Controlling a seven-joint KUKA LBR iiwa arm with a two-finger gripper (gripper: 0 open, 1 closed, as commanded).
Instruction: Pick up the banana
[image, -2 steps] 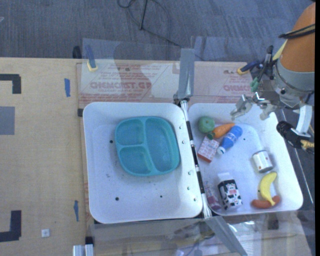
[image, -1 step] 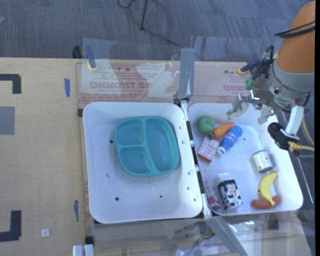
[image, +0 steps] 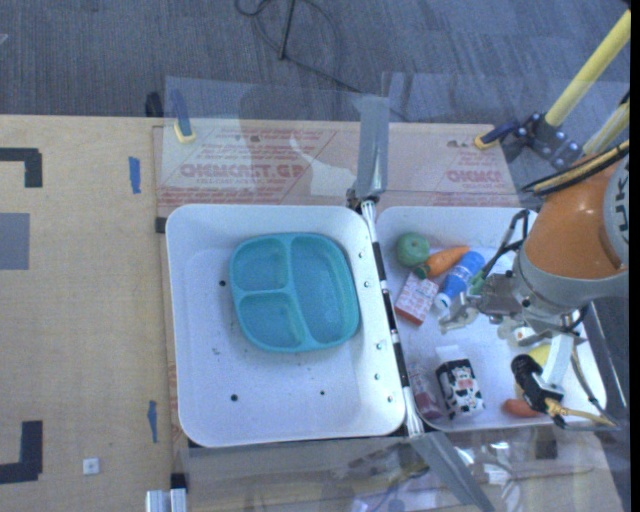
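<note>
My gripper (image: 462, 312) hangs low over the middle of the right bin (image: 497, 221), just right of a red and white carton (image: 416, 297) and below a blue bottle (image: 462, 277). The orange band and wrist (image: 565, 245) cover the bin's right part, and whatever lies beneath them is hidden. I can pick out no yellow fruit for certain. I see nothing held in the gripper.
The right bin also holds a green round fruit (image: 411, 248), an orange carrot (image: 446, 261), a black and white mug (image: 460, 387) with a dark item (image: 425, 402) beside it, and a small orange piece (image: 520, 407). A teal divided plate (image: 295, 292) lies in the left bin (image: 200, 380).
</note>
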